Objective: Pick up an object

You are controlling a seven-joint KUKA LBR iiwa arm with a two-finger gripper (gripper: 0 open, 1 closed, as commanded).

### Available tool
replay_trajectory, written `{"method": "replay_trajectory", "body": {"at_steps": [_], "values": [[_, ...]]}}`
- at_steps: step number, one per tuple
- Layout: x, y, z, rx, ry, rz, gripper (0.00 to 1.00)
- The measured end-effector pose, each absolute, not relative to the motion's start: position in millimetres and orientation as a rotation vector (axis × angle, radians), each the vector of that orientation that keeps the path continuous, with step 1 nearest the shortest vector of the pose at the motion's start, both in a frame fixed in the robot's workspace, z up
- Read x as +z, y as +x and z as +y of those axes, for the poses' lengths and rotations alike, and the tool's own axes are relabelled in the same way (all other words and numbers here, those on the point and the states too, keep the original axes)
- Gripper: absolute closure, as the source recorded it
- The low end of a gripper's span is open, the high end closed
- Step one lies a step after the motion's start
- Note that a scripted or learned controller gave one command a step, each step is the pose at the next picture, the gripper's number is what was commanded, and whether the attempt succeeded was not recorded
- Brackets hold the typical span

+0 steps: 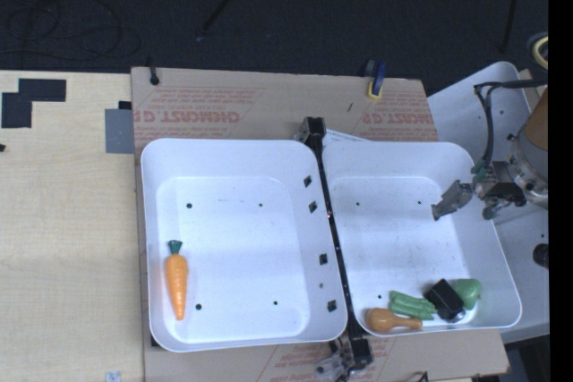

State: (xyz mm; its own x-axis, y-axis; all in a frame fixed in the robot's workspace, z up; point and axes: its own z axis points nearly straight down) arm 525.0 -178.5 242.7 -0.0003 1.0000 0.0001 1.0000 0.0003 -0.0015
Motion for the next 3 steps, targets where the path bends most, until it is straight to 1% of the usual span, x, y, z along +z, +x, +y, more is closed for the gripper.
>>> {"method": "replay_trajectory", "body": {"at_steps": [1, 2, 3], "values": [[125, 582.3, -148, 0.006, -2.21, -2.219, 0.0], [142, 582.0, -152, 0.004, -2.22, -2.217, 1.0], [101, 634.4, -118, 0.0, -2.215, -2.225, 1.0]]}}
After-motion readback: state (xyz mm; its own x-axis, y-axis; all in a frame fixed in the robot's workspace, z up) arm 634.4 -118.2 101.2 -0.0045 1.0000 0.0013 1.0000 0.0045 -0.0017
